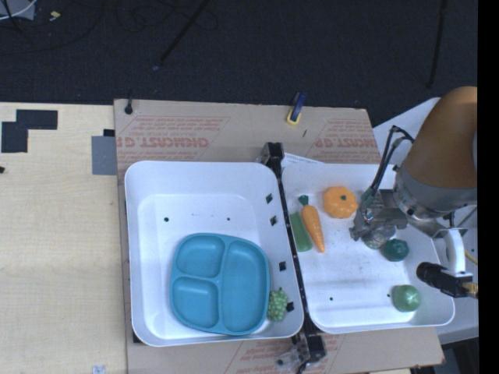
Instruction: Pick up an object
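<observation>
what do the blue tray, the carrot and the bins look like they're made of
Blue tray: likely molded plastic, matte, one even colour with rounded compartments.
Carrot: probably toy plastic or rubber, with a uniform orange and a smooth look.
Bins: seemingly thin white plastic, slightly glossy, with rounded molded corners.

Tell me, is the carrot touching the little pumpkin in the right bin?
Apart. The camera view shows a strip of bare white bin floor between the carrot and the pumpkin, which sits up and to its right.
</observation>
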Controlling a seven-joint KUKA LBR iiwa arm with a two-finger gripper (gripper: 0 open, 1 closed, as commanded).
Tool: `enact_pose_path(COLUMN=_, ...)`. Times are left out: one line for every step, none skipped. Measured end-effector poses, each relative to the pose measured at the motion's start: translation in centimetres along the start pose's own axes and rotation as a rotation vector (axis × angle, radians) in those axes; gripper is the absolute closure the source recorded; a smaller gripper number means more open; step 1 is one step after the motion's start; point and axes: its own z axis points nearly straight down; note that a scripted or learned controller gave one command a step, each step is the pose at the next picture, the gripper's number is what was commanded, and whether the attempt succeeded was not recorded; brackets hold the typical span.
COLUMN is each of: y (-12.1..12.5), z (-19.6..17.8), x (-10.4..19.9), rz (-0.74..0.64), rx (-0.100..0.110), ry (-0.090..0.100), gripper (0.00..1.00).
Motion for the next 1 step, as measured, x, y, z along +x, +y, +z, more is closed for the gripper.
enact_pose_path(y=-3.04, z=0.6, x=1.79, rz=0.002, rx=-0.001, ry=-0.001, gripper=1.0)
